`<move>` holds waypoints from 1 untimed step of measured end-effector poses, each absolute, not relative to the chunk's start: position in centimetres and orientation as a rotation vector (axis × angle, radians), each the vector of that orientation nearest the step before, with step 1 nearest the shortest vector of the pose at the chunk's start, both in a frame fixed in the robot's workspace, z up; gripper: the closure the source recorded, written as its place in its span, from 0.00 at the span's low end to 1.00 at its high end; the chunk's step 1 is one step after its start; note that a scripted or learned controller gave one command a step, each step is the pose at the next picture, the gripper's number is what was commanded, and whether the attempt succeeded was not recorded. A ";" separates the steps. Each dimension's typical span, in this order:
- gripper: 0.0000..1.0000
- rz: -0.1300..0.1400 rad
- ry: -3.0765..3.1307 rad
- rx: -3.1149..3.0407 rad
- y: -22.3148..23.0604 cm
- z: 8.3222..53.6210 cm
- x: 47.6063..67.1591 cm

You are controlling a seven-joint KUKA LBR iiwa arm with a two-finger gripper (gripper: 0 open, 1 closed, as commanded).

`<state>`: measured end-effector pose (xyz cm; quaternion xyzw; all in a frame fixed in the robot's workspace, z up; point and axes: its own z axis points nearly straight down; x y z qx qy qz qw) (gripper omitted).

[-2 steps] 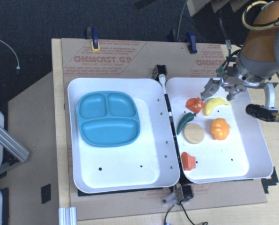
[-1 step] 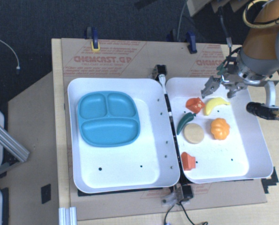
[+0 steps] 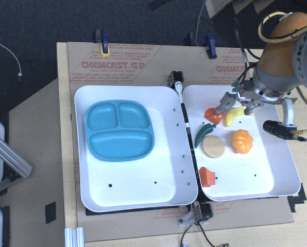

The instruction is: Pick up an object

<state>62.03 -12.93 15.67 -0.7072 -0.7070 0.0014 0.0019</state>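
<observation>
Gripper (image 3: 239, 103) low in right bin (image 3: 277, 181), fingers spread around yellow banana (image 3: 234, 116); red tomato (image 3: 212, 115) touching alongside. Front half open.

Arm (image 3: 285, 40) comes in from upper right, orange band above grey wrist, bent down toward the bench. Gripper (image 3: 240, 103) low, pointing down-left w/ two fingers (image 3: 226, 103) spread apart, nothing seen btwn them.
</observation>
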 end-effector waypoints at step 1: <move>0.00 0.005 -2.218 -2.218 -12.7 11.3 61.7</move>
